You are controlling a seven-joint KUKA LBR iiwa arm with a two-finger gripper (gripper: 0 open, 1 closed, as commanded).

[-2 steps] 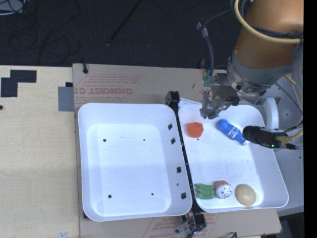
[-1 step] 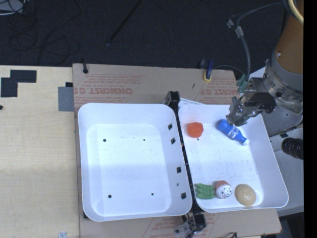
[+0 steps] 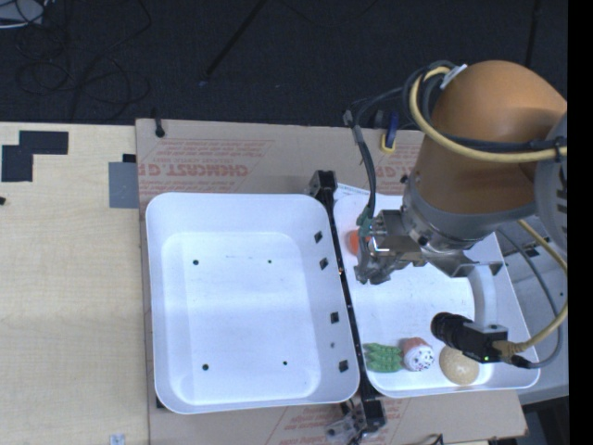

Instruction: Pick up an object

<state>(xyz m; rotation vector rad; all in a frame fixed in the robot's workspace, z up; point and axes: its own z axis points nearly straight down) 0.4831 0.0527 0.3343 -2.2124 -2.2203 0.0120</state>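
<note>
Arm (image 3: 486,146) bent over right bin (image 3: 408,383); tool (image 3: 371,272) low

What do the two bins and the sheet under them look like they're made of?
The left bin and right bin look like moulded plastic, smooth white with a soft sheen and rounded corners. The sheet beneath looks like corrugated cardboard: matte brown with red printed lettering, though its edge is too small to confirm.

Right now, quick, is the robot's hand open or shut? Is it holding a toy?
Hand: low in the right bin, beside an orange object. Open or shut, holding or not: it cannot be told.
</note>
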